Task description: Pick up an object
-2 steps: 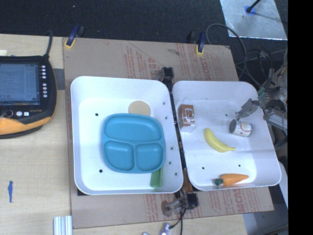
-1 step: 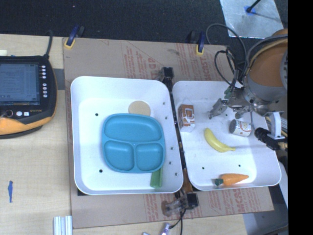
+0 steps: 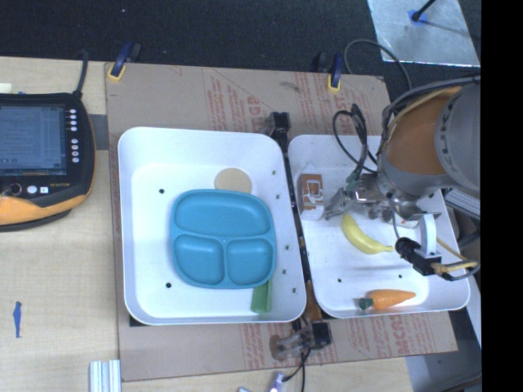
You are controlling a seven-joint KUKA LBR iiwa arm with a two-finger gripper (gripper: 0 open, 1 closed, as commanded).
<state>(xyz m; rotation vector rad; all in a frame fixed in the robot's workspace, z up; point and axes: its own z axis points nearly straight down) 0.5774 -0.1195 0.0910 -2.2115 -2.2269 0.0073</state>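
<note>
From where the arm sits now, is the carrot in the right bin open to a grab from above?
Probably yes. The carrot lies alone near the front of the right bin, nothing on top of it. The arm hangs above the banana, just behind it.

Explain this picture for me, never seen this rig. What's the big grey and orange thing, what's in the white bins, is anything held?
One fixed camera looks down at a slant on a bench. The grey and orange bulk at right is a robot arm reaching in; its gripper hangs over the right bin, just above a banana. I can't tell its finger state, and nothing is visibly held. That bin also holds a carrot and a small brown packet. The left bin holds a blue divided plate, a tan disc and a green piece. A control tablet sits far left.
</note>
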